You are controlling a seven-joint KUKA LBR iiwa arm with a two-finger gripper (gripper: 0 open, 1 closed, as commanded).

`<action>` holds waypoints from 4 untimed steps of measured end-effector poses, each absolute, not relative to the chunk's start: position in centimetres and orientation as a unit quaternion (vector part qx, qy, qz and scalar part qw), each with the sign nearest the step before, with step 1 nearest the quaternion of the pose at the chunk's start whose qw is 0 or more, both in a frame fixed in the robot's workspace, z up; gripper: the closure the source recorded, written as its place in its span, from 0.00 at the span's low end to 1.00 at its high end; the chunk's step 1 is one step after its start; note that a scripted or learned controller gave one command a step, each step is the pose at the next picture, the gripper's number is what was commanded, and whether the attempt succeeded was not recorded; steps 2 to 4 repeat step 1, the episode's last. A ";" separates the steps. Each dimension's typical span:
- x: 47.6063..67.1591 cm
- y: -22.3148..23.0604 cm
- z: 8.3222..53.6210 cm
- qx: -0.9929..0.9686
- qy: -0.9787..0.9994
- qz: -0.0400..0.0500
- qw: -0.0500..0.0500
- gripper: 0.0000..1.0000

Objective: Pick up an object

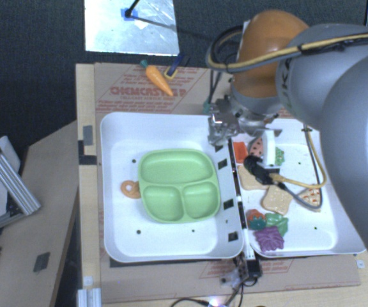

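Both white bins [117, 171] smooth plastic, slight sheen. Green divided plate [176, 185] matt plastic, no glare. Arm [337, 69] shell smooth grey, satin look; orange band [264, 37] glossy. Gripper [218, 132] bare metal, kinda shiny. Cardboard sheet [139, 91] under bins, matt brown, red print. Foil-like square [131, 16] behind, crinkly and reflective. Carrot toy [158, 78] smooth plastic.

Green plate [176, 185], orange carrot [159, 80]
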State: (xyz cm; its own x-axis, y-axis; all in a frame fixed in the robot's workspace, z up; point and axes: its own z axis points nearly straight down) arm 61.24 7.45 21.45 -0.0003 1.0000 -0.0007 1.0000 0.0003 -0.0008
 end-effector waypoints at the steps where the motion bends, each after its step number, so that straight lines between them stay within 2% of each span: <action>1: 62.4 7.7 22.7 -0.706 -0.709 -0.001 -0.001 1.00; 4: 62.4 7.7 22.7 -0.706 -0.709 -0.001 -0.001 1.00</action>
